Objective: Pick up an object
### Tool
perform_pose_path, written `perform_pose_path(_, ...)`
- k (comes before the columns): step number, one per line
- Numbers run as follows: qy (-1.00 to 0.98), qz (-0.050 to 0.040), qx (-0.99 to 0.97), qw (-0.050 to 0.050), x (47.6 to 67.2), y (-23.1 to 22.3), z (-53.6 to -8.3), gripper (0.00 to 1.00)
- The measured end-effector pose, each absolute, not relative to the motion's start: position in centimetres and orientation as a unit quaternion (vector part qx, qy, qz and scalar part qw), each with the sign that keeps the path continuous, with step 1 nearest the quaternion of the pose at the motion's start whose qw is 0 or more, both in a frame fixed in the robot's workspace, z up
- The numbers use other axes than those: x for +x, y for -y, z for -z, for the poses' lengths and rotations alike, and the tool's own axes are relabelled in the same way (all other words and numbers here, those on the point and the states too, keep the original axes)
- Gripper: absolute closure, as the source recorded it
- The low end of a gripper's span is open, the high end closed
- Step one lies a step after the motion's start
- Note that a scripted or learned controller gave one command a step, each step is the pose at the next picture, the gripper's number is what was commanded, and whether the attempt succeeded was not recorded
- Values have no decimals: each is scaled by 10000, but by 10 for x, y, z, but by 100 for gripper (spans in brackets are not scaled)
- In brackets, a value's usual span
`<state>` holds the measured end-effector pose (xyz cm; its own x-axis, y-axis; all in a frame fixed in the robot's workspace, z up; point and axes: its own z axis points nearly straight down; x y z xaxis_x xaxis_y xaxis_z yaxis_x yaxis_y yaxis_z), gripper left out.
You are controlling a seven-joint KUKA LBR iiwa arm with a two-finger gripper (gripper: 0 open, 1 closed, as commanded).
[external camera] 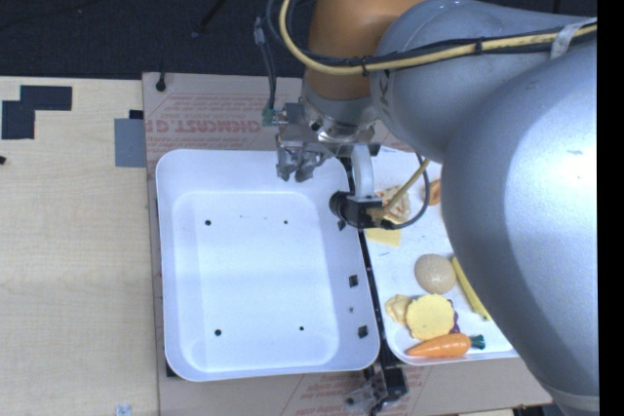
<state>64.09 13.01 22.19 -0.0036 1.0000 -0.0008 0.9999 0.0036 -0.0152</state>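
My gripper [297, 165] hangs over the far right corner of the left white bin [177, 258], under the orange wrist band. Nothing shows beneath it. The right white bin [492, 344] holds the toy foods: an orange carrot [441, 346] at the near edge, a round yellow slice [430, 316] behind it, a beige egg-shaped piece [436, 273], a long yellow strip [468, 292], and a yellow wedge [384, 235] near the divider. The arm hides much of this bin.
A black cable loop [349, 208] hangs from the wrist over the divider between the bins. Pale pieces [398, 200] lie at the far end of the right bin. Wooden bench [68, 239] spreads to the left; a cardboard sheet [210, 117] lies under the bins.
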Motion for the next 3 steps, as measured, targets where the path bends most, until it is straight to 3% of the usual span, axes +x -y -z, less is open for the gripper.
perform_pose_path(1,7108,2,-7034,23,614,-235,-241,100)
perform_pose_path(2,7081,18,-7061,0,580,-232,-328,100)
perform_pose_path(3,7067,30,-7075,-27,647,-212,-405,100)
